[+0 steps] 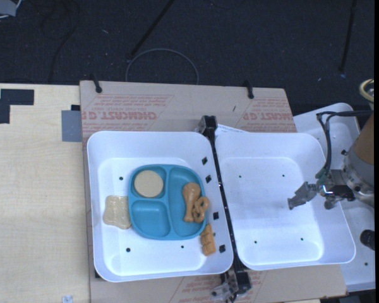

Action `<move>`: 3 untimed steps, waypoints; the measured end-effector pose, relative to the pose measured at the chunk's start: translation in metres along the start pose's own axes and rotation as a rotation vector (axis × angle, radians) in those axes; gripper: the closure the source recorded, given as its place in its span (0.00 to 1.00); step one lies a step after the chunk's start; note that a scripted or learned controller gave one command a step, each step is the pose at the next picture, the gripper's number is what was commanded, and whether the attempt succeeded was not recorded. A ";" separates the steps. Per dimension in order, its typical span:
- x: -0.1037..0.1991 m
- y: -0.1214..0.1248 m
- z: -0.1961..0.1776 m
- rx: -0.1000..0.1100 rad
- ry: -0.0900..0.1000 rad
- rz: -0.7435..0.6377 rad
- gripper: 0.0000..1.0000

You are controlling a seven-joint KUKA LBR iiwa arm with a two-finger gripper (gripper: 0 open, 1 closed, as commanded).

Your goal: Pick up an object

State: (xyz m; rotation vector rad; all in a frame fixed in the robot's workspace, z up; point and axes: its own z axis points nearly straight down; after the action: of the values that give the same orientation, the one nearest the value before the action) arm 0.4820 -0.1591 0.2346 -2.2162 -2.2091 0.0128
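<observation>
The hand (301, 197), grip unreadable from here, hangs well right of the blue tray (153, 223), so a straight descent would likely grab nothing

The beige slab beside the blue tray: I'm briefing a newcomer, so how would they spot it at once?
Start at the left white bin, then find the blue tray in it. The beige slab lies on the bin floor against the tray's left edge, flat and squarish, unlike the round disc and knobbly brown pieces inside the tray.
</observation>
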 end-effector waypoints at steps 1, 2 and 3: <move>0.000 0.002 -0.006 -0.013 -0.003 -0.003 0.00; -0.007 0.008 0.051 -0.006 0.000 -0.003 0.00; -0.013 0.008 0.113 -0.006 0.000 -0.002 0.00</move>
State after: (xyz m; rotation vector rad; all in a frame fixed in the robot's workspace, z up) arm 0.4885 -0.1715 0.1214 -2.2162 -2.2144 0.0063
